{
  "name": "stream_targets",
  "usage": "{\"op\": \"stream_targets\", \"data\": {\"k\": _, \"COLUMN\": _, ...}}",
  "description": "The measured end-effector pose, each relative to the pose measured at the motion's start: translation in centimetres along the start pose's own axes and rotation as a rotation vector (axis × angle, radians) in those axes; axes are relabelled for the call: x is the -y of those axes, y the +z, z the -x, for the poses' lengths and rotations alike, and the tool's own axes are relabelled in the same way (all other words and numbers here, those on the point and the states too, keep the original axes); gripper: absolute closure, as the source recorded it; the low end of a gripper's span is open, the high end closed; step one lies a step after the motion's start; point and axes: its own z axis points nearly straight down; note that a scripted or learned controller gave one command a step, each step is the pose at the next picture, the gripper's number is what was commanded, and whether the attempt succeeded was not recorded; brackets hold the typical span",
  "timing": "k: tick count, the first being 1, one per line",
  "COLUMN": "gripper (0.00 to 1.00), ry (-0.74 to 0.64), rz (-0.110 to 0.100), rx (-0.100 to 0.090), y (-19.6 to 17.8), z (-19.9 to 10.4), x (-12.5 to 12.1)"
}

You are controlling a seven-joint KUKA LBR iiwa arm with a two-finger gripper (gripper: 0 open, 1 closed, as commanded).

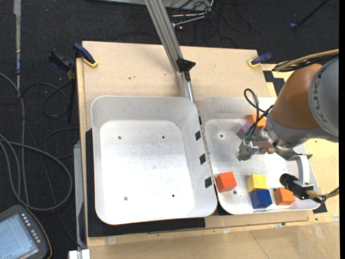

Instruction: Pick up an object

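No writing or brand can be read on anything here. The arm (302, 104) reaches in from the right over the right bin (226, 124), wrist bent down so the gripper (245, 153) hangs low above the bin floor; whether it is wide, narrow or holding something I cannot tell. An orange block (226, 181), a yellow block (257, 182), a blue block (261, 198) and another orange one (283, 196) lie along the near side of that bin, apart from the gripper, and the left bin (143, 158) sits beside it.
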Motion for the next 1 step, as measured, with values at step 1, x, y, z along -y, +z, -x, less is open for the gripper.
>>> {"op": "stream_targets", "data": {"k": 1, "gripper": 1.00, "ry": 0.001, "rz": 0.001, "rx": 0.001, "y": -5.49, "z": 0.83, "x": 0.45}}
